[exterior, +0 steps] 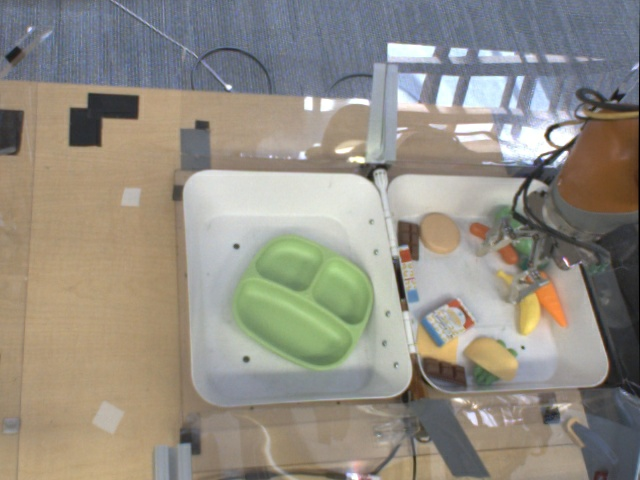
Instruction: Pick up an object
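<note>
Nearest to me, along the front edge of the right bin (590, 373), I see a yellow toy with a green end (492, 358), a brown block (443, 373) and a small printed box (448, 320). Just past those lie a banana (528, 314) and a carrot (551, 303), side by side and touching or nearly so. The tool (530, 253) hangs right above that pair, with a cluster of small red and green pieces (497, 238) just to its left; I cannot tell whether it is released or clenched, and I see nothing clearly caught in it. Further back sits a round tan disc (439, 233), well apart from the clutter. The left bin (215, 208) carries a green divided plate (303, 300).

I judge this to be the approach-and-descend step, with no pick made yet. The likely target is the carrot or the banana beneath the tool. Next, I would want a straight drop centred on one piece alone, since the neighbours crowd it and a stray contact could knock the target aside. Beyond the bins, the worktop (90, 268) ends at blue carpet.
</note>
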